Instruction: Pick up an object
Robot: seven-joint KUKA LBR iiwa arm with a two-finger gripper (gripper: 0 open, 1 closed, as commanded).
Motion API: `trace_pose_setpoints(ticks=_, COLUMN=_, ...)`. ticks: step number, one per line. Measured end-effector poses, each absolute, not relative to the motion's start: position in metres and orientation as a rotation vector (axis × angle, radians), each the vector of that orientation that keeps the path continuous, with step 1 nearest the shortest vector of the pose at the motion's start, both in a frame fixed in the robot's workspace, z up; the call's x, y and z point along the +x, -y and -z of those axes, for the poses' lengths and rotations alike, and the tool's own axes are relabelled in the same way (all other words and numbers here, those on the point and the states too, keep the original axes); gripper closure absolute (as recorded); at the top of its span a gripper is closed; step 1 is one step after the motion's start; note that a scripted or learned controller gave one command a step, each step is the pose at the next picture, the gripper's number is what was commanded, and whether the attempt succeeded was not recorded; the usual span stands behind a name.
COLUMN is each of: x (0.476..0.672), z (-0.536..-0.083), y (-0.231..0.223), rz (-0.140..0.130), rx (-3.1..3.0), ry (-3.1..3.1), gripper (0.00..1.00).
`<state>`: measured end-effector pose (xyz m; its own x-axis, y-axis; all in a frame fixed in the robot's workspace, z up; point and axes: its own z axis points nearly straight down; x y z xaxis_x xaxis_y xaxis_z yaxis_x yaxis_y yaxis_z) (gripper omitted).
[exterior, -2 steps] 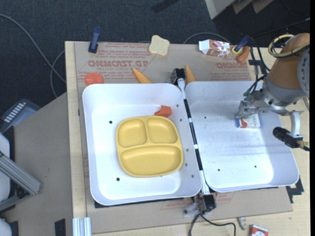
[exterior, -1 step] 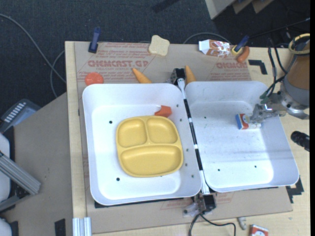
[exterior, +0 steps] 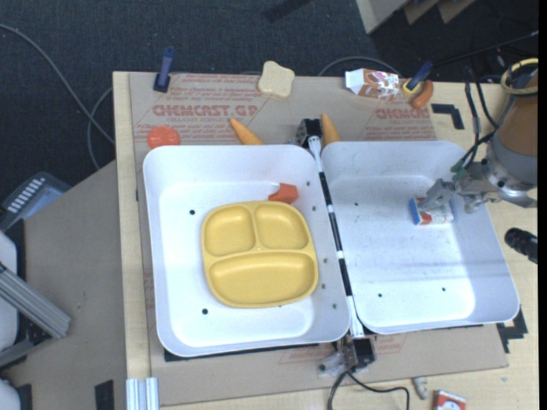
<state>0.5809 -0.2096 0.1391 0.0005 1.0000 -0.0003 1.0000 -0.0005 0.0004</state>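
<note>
Blue and red, a small object (exterior: 420, 212) lies in the right bin (exterior: 402, 297), up near the far side and toward the arm. The pincer (exterior: 441, 196) is just beside it — its grey tips reach down right next to the object, maybe touching it. I cannot tell if the pincer is wide or narrow, or if it grips the object. The arm (exterior: 517, 135) comes in from the right. In the left bin (exterior: 171, 229) sits a yellow tray (exterior: 256, 254) with three parts, and an orange piece (exterior: 285, 192) lies just behind it. Both bins rest on the counter (exterior: 205, 105).
</note>
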Motion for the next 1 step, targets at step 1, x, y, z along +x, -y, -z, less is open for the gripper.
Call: trace_pose_setpoints(ticks=1, x=0.6147, z=-0.0894, y=0.1802, rz=-0.004, rx=2.215, ry=-2.217, gripper=0.0)
